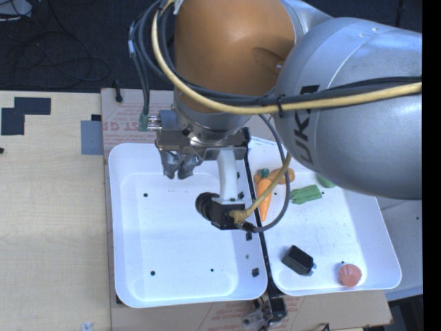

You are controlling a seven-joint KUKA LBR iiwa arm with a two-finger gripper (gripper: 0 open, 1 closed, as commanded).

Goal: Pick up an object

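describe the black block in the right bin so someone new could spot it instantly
Start at the right bin, the one under the grey arm. Go to its near end: the black block lies on the floor there, left of a small red ball. It is the only dark, boxy item; the carrot and green piece lie farther back.

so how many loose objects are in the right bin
4: a carrot and green piece near the far edge, a black block and red ball near the front. The arm may hide more.

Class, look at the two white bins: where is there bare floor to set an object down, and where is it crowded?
Left bin: bare floor across its left and front, below the gripper. Right bin: a bare patch between the green piece, black block and red ball. Crowded: the back-left corner around the carrot.
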